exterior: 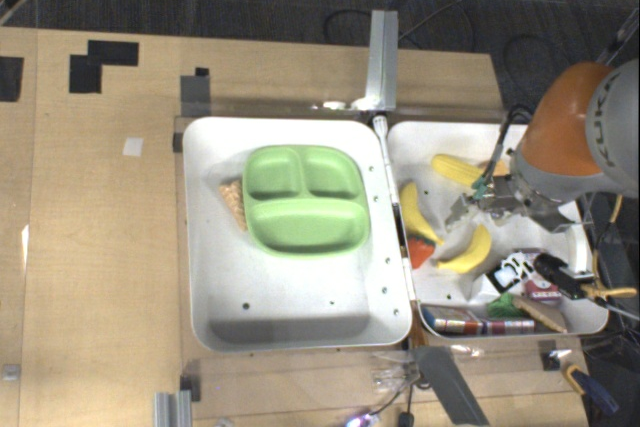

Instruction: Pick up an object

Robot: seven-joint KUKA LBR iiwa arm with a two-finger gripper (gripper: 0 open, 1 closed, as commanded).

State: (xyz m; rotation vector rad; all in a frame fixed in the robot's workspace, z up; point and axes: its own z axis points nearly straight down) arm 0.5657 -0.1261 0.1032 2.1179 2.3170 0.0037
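We log three bananas in the right bin (400,140). The nearest banana (468,253) lies mid-bin, just below and slightly left of the gripper (487,202), its long axis running from lower left up to upper right, curved. A second banana (415,212) sits against the bin's left wall, its axis running steeply down that wall. A third banana (456,169) lies toward the back, left of the gripper and partly behind it.

Gripper state: we cannot tell. The fingers are lost against dark wrist hardware and the white floor; nothing is visibly between them.

We judge that the coming move turns on a short drop toward the lower left to reach the nearest banana, with the jaws turned across its axis.

Other count, right bin: one red piece (421,255) beside the nearest banana's left end, one black-and-white item (514,268), two markers (480,325) along the front wall. Left bin (290,325): one green divided plate (303,198), one tan textured item (233,203) touching its left edge.
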